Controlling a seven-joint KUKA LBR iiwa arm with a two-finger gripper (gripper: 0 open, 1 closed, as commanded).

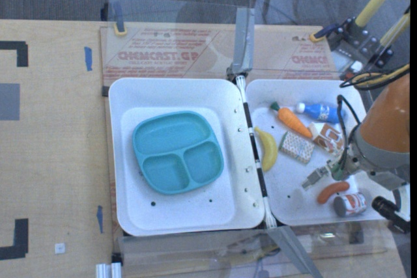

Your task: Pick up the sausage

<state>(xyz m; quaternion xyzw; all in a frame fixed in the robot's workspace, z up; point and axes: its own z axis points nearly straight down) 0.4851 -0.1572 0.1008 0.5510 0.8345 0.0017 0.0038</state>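
Pale wooden bench boards carried two shallow white bins; the left white bin (124, 159) held a turquoise divided plastic plate (178, 151). In the right white bin (285, 208), the short reddish-orange sausage (333, 191) lay near the front, just beside a small grey-and-red can (349, 204). The metal two-finger gripper (317, 176) hovered just left of the sausage, apart from it, gripping nothing; whether it was open was unclear. A good pick probably needed recentring rightward, clear of the can.
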